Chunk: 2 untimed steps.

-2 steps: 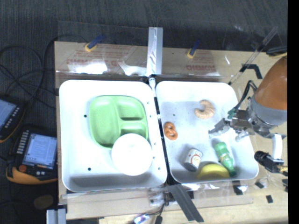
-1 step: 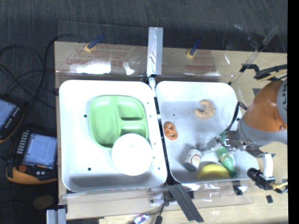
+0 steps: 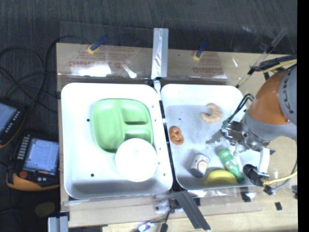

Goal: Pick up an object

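Green bottle [image 3: 229,162] lies tilted in the right bin [image 3: 193,98], toward its 5 o'clock corner, right beneath the gripper [image 3: 223,135]; whether the claw is open or closed I cannot tell. A banana [image 3: 220,177] touches the bottle at 6 o'clock. A can [image 3: 199,164] sits at 9 o'clock, a pretzel [image 3: 176,135] farther at 10, and a shrimp-like piece [image 3: 212,113] at 12.

I note open floor across the right bin's [image 3: 193,93] middle and far edge. Its near edge is crowded: can [image 3: 199,164], banana [image 3: 221,177], green bottle [image 3: 230,161].
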{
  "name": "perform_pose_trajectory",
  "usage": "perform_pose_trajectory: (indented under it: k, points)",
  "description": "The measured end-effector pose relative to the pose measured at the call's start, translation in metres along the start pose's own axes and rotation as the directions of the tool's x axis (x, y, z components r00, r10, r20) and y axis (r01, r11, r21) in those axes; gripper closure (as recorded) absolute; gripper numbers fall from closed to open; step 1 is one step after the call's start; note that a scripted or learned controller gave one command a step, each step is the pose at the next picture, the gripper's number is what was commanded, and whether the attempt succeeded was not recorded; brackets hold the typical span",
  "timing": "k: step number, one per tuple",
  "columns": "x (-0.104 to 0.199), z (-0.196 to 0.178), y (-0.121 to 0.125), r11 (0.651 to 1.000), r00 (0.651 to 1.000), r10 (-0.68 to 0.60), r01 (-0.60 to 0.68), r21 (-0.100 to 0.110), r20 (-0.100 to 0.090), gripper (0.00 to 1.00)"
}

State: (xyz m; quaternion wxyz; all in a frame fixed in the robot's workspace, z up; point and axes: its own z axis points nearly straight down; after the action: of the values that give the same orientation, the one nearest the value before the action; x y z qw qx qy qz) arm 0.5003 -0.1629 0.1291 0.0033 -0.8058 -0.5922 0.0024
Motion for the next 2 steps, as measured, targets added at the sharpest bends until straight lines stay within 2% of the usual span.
perform_pose_trajectory:
  k: [1,2]
  points:
    - [-0.026,0.041,-0.006,0.999,0.999,-0.048,0.048,-0.011,-0.004,0.00]
    - [-0.026,0.031,-0.003,0.999,0.999,-0.049,0.049,-0.020,-0.001,1.00]
